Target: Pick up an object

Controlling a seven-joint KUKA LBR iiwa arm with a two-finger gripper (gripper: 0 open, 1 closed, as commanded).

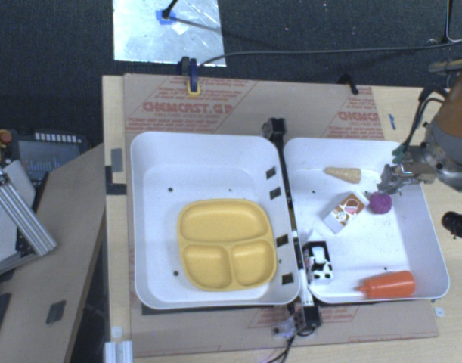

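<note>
The gripper (389,181) hovers at the right bin's (412,237) two o'clock, just above the purple object (379,202); nothing is lifted yet. Its grip state I cannot tell.

Robot lab: bench (238,97), twin bins (208,157).

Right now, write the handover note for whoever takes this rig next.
Pincer: at the right bin's far right side, just above the purple object; open or shut cannot be told, and nothing is seen in its grip.
Right bin: purple object, small white and red box, tan cone-shaped piece, orange object at the near edge, black and white toy by the divider.
Left bin: yellow sectioned tray.
Done: no object lifted yet.
Left: grasp one object, probably the purple one, and raise it.
</note>
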